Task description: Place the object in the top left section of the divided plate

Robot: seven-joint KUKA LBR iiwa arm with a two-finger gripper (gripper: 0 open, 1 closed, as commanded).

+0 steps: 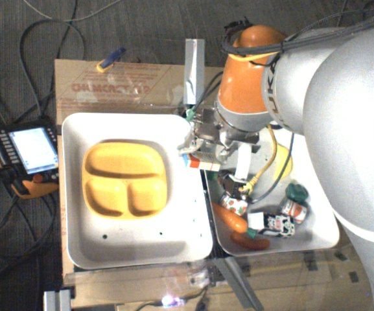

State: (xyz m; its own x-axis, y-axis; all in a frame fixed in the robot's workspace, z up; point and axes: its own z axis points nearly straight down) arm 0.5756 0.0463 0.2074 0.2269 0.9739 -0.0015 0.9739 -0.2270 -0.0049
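Gripper [196, 155] poised just right of yellow plate [127, 177], over the bins' shared edge. Small red-and-white object [203, 164] seen at its tip; grasp and finger spacing not determinable. Judged light, rigid; best held across narrow sides.

Seen from above, a dark grey carpeted floor [18, 251] surrounds the worktop. Black cables [34, 37] loop across the carpet at the far left and along the far edge. A flattened brown cardboard sheet [118, 86] with faint printing covers the worktop's far side. On the floor to the left lies a handheld control pendant [28, 151] with a lit screen and orange trim. Lighting is even.
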